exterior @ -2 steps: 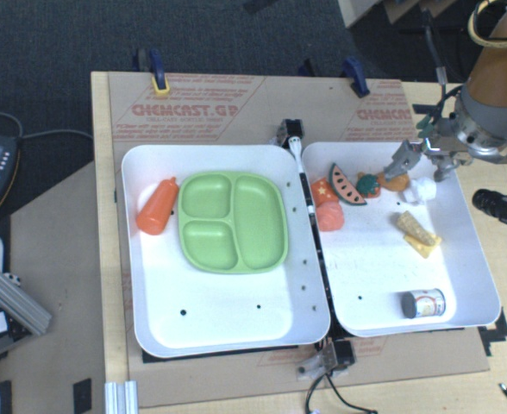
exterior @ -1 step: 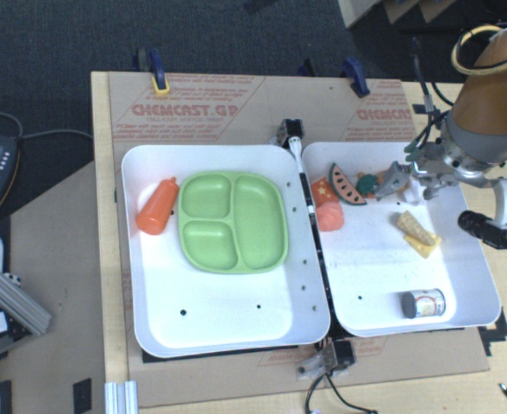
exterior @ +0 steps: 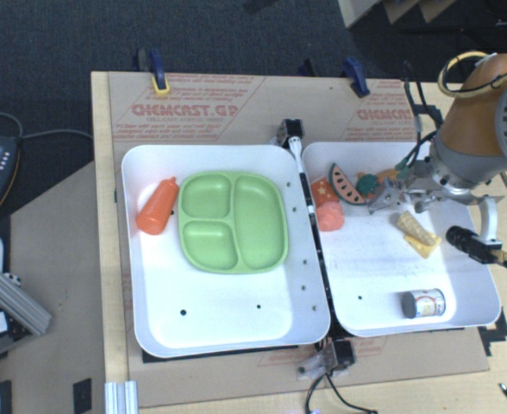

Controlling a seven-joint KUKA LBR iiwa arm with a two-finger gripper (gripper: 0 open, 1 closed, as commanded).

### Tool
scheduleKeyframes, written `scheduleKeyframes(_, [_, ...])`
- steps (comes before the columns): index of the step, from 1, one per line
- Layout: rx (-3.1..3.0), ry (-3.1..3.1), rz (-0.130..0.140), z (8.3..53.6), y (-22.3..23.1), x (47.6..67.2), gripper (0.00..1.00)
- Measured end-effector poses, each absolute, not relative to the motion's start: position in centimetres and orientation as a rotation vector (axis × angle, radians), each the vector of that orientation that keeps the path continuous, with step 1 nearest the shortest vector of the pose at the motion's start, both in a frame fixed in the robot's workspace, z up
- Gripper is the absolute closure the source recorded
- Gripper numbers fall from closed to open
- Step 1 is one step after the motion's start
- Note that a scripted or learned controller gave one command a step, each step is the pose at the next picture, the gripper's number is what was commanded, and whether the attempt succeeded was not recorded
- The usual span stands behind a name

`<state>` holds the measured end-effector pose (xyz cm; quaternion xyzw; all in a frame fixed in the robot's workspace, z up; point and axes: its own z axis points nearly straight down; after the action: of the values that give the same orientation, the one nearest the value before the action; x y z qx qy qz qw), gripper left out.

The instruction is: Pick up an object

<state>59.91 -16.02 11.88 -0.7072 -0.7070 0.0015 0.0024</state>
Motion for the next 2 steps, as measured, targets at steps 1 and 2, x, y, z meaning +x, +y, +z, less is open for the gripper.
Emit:
scheduleKeyframes(1, [-2.218, -2.219, 0.004, 8.2, -15.9, 59.9, 0.0])
scheduleKeyframes(2, [-2.223, -2.221, 0.0, 9.6, -16.0, 60.0, 1.0])
